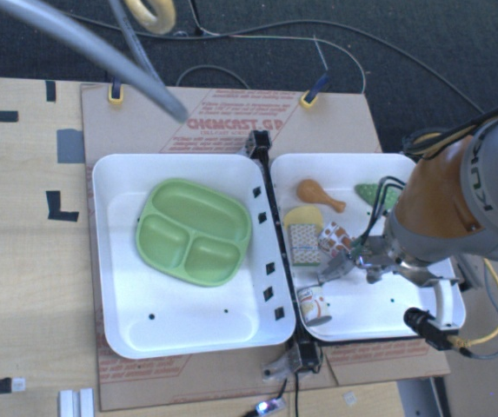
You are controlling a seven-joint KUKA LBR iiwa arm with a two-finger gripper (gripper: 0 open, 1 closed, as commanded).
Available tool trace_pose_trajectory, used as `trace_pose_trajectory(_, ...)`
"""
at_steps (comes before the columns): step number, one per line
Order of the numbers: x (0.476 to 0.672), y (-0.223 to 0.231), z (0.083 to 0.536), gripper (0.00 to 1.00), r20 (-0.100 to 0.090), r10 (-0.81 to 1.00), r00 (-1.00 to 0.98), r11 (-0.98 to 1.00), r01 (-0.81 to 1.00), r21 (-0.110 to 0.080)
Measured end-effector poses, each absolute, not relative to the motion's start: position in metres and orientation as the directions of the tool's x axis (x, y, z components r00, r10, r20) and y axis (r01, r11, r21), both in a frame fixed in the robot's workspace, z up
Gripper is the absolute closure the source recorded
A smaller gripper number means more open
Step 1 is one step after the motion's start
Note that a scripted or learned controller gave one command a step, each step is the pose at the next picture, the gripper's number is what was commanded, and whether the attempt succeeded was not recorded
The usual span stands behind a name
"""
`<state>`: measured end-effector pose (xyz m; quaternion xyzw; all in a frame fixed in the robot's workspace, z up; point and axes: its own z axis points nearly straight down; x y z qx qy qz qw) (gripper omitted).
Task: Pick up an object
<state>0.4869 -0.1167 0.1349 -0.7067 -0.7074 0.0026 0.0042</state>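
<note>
The right bin (361, 323) holds several small objects. A brown drumstick (319, 195) lies near its back, with a yellow block (303, 217) and a grey ridged pad (304, 245) just in front. A small patterned box (335, 236) sits beside them, right by my gripper (336, 265). The gripper is low over the bin's middle, pointing left, and the box touches or nearly touches its upper side. A small printed can (314, 306) lies near the front left corner. A green object (371, 194) at the back is partly hidden by the arm (440, 207).
The left bin (179, 324) holds a green divided plate (195, 233). A black divider (268, 233) runs between the bins. Bare bin floor lies in front of the gripper's wrist at the right bin's front. Cables trail behind the bench.
</note>
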Motion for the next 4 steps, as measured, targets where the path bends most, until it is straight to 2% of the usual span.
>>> trace_pose_trajectory(1, 0.487, -0.117, 0.081, 0.0, -0.001, 1.0, 0.0, 0.0, 1.0, -0.003)
trace_pose_trajectory(2, 0.488, -0.116, 0.093, 1.0, 0.0, 1.0, -0.001, 0.001, 1.0, -0.003)
trace_pose_trajectory(4, 0.498, -0.112, 0.209, 1.0, 0.0, 1.0, -0.003, 0.003, 1.0, 0.002)
